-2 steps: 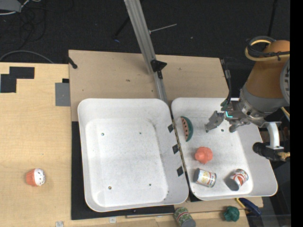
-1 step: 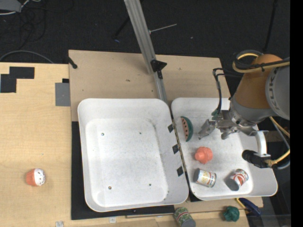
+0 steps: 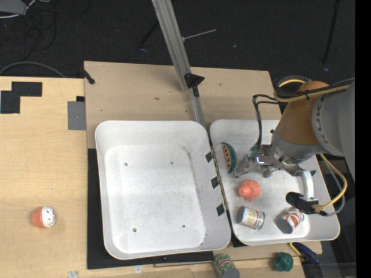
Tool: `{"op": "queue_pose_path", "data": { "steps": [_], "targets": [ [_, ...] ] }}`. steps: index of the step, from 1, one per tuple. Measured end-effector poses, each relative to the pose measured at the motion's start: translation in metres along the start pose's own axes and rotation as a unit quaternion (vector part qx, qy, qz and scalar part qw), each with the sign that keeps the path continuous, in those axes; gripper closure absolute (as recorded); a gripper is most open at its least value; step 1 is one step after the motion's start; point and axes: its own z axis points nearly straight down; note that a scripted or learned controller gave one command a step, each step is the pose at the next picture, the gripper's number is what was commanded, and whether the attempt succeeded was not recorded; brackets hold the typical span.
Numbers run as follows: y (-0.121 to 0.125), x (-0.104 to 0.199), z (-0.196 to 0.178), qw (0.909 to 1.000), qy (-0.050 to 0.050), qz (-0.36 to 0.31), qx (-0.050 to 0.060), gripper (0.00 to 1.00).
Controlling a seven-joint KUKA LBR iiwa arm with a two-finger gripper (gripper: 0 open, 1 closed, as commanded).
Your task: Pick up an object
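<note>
Two cans (image 3: 251,218) nr red ball (image 3: 250,189), rt bin (image 3: 324,230).

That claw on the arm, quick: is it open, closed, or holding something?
Gripper: cannot be told from this view; it is above the right bin, just above the red ball, with nothing seen in its grasp.

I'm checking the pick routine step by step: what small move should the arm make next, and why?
Probably a short drop straight down toward the red tomato-like ball. The gripper hangs just above it in the right bin, and nothing is seen held. The ball lies apart from the watermelon slice and the two cans, so it seems the closest free target.
</note>
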Motion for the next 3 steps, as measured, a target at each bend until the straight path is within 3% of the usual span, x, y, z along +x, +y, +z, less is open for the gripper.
{"op": "queue_pose_path", "data": {
  "steps": [1,3],
  "targets": [
    [0.000,-0.001,-0.012,1.0000,0.001,0.002,0.000,1.00],
    [-0.004,-0.012,-0.115,1.0000,0.000,0.004,-0.002,1.00]
  ]
}}
